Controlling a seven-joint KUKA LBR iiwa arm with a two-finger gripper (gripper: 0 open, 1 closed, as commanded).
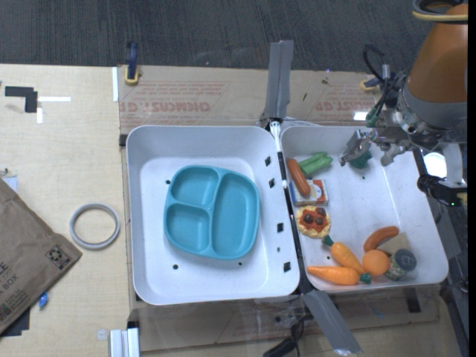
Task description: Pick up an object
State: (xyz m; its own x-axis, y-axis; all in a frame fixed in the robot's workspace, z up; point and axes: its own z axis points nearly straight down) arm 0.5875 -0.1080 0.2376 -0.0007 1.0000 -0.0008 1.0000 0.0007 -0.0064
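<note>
Toy food is gathered in the right bin (416,199), and the arm (439,50) is seen reaching in from about two o'clock. The gripper (357,155) is held over the upper part of that bin, at roughly twelve o'clock within it. Whether its jaws are apart or together cannot be told, as they are small and partly masked by the wrist hardware.

A green pea pod (314,161) and a red hot dog (297,175) are found at ten o'clock of the right bin, just beside a small card (315,193). A small pizza with dark toppings (314,222) is placed near the bin's left wall at about eight o'clock. Two carrots (338,266) are laid at six o'clock, touching an orange (375,262). A second sausage (381,236) is set just above the orange, and a grey round piece (405,259) is seen at five o'clock.

A blue divided plate (212,213) is held in the left bin (141,199). A tape ring (94,224) is left on the bench (59,147) at nine o'clock, near a brown box (26,255).
</note>
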